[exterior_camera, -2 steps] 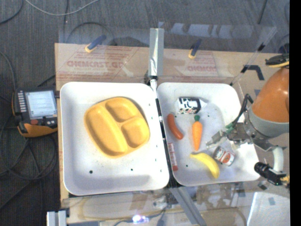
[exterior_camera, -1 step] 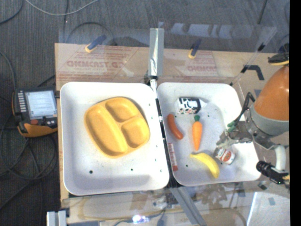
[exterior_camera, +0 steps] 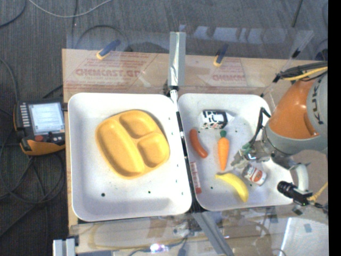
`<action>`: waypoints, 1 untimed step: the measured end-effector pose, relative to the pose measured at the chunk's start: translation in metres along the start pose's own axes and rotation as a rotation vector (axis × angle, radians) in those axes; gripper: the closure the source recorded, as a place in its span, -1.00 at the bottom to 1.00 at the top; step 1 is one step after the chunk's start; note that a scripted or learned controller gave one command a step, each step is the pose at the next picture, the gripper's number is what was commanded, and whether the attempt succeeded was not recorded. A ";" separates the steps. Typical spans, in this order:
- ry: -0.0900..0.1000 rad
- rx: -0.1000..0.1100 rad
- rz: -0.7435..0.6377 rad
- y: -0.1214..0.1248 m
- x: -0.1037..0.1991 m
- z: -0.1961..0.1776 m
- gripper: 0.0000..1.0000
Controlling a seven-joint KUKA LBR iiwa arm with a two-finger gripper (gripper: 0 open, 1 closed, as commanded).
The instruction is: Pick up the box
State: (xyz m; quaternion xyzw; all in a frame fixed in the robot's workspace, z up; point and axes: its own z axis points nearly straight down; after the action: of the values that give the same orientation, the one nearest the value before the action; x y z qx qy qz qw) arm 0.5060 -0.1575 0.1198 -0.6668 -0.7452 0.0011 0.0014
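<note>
In the right bin point(exterior_camera: 250, 101), the tool point(exterior_camera: 248, 154), grip unclear, hangs beside the carrot point(exterior_camera: 222, 149); box point(exterior_camera: 214, 119) apart.

We see a yellow banana point(exterior_camera: 234, 185) just left of the tool point(exterior_camera: 249, 156); an orange carrot point(exterior_camera: 222, 150) with green top beside it; a red-orange sausage point(exterior_camera: 199, 143) farther left; a black-and-white patterned box point(exterior_camera: 214, 119) up-left; a yellow divided tray point(exterior_camera: 133, 142) in the white left bin point(exterior_camera: 85, 159).
</note>
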 end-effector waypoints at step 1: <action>-0.002 -0.017 -0.205 -0.023 -0.060 0.027 1.00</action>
State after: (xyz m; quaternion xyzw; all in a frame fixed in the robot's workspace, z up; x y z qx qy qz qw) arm 0.4896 -0.2197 0.0928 -0.5870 -0.8096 -0.0047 -0.0051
